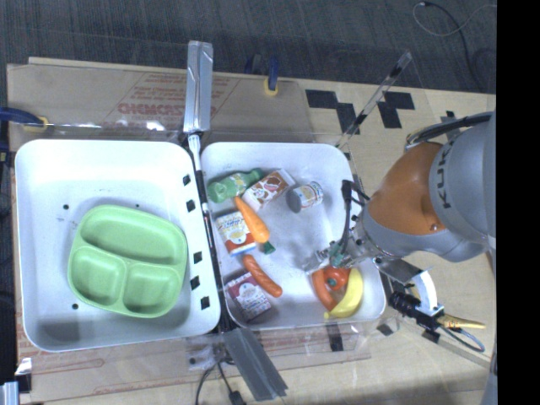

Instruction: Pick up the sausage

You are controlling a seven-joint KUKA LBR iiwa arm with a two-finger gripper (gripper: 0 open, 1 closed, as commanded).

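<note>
Nearest the camera, the right bin [278, 154] holds a packet [250, 297], the sausage [261, 276], a banana [349, 294], a carrot [252, 218], a can [305, 196] and a green bottle [230, 186]; the left bin [51, 171] holds a green divided plate [126, 260]. Orange-red, glossy and short, the sausage lies slantwise near that bin's near-left corner, well apart from the gripper [337, 256], whose finger spread I cannot tell.

Tan cardboard-covered tabletop [101, 87] with printed red lettering. Directly on it: two shallow white plastic bins, left bin [34, 226] and right bin [278, 154], touching side by side.
</note>
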